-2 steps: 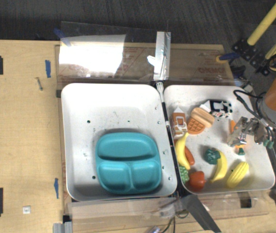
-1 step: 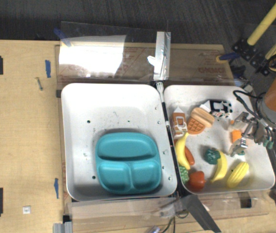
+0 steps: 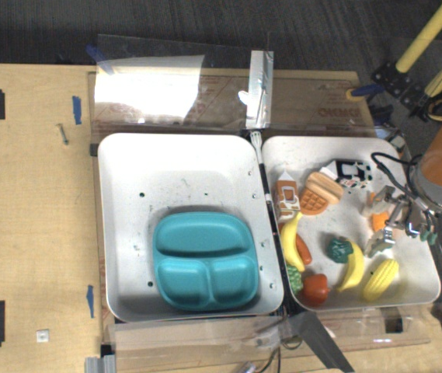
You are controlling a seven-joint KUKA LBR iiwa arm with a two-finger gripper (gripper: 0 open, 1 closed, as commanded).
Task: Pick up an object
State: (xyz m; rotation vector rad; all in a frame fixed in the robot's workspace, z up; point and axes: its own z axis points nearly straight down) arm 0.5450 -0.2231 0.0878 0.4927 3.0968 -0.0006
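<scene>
Pincer [image 3: 382, 238], finger state unclear, sits low in right bin [image 3: 430, 286] beside banana [image 3: 353, 266] and corn [image 3: 381, 278]; risk: crowded toys deflect fingers, giving a miss or double grab.

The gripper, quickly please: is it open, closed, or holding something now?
Gripper: low over the right bin, near the banana and the corn cob; open or closed cannot be told.
</scene>
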